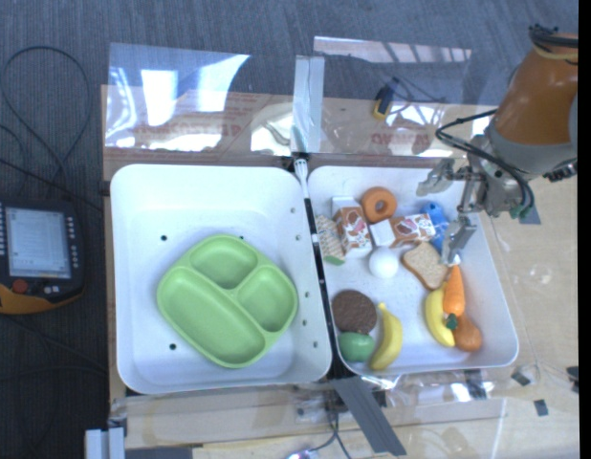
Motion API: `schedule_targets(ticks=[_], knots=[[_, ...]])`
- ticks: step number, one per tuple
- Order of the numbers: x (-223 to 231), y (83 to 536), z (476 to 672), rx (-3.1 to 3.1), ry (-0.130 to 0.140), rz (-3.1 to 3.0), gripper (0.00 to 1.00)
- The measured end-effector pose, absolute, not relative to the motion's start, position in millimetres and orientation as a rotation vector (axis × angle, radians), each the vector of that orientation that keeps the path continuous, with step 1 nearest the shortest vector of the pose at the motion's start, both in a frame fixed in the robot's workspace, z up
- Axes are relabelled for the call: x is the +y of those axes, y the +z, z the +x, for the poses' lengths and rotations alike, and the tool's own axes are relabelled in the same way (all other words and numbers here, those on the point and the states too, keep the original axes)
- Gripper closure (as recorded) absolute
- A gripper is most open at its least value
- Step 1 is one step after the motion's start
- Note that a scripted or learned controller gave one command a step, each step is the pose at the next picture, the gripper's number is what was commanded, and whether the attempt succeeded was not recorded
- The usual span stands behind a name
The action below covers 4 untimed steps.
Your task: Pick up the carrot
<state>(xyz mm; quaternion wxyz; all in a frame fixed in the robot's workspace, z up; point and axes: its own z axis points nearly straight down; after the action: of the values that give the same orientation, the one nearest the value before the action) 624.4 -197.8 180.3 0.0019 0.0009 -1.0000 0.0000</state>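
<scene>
The carrot [453, 293] is orange and lies lengthwise near the right wall of the right bin [501, 299], between a slice of toast [426, 267] and a banana [435, 317]. My gripper [457, 244] hangs over the upper right part of that bin, just above the carrot's top end and apart from it. The arm's orange band [539, 89] is at the top right. Nothing is visibly held.
The right bin is crowded: a donut [378, 204], small cartons [350, 232], a white egg [383, 263], a blue item [434, 214], a brown cookie [353, 309], a second banana [386, 338], a green item [355, 346] and an orange item [468, 335]. The left bin holds a green divided plate [229, 299].
</scene>
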Motion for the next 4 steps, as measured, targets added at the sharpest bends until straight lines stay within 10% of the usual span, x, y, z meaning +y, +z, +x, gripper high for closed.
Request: schedule_targets(ticks=[2,3,4], knots=[[-205.2,91.7,528.2,-3.155,0.006,0.071,0.00],[-204.5,102.7,533.8,-3.168,0.013,0.075,1.00],[-132.6,171.8,556.9,-3.119,-0.003,0.383,1.00]])
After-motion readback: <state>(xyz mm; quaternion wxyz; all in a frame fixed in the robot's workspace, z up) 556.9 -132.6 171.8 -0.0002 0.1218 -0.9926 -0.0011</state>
